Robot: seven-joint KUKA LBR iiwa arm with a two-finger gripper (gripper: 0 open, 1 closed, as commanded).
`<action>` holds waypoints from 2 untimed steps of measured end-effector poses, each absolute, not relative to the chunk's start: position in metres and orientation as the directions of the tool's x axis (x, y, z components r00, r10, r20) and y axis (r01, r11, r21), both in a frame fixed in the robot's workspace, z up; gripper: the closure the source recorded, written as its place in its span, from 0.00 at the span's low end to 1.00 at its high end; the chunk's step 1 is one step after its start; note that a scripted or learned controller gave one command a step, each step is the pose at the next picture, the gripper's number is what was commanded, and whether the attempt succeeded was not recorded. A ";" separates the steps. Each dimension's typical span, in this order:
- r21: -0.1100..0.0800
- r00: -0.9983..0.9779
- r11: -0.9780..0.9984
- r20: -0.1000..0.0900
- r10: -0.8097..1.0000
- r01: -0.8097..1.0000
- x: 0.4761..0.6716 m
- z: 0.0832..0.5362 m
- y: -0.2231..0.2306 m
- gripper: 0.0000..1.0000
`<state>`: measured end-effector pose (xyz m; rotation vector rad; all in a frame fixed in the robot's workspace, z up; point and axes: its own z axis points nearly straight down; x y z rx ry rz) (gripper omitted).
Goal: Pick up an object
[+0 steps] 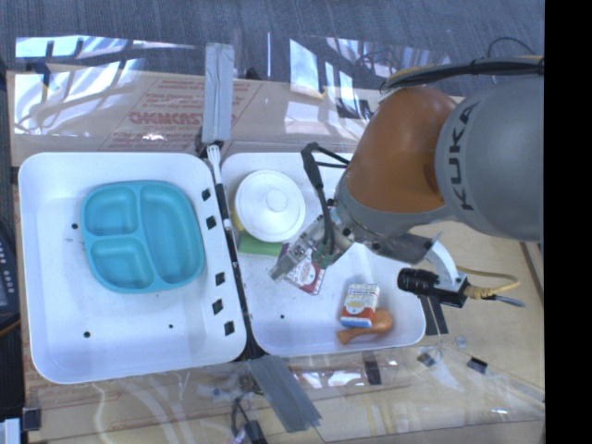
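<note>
My gripper (294, 260) reaches down into the right bin (277, 331), near its middle, under the arm's orange band. A small crinkled packet (312, 276) with red and green print lies right at the gripper's tip, touching or partly under it. A white round bowl (270, 203) sits at the bin's back left, with a green flat item (259, 244) poking out below it. An orange and white toy-like object (362, 309) lies near the bin's front right corner.
The left bin (55, 322) holds a blue divided plate (143, 235). A black divider with clips (225, 257) runs between the bins. The arm's bulk covers the right bin's back right part. A black cable fitting (431, 285) sticks out at the right rim.
</note>
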<state>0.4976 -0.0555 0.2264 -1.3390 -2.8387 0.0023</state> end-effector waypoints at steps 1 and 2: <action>-0.001 -0.518 0.518 -0.001 0.855 0.855 0.534 0.239 -0.073 1.00; -0.002 -0.561 0.561 0.001 0.828 0.828 0.594 0.200 -0.067 1.00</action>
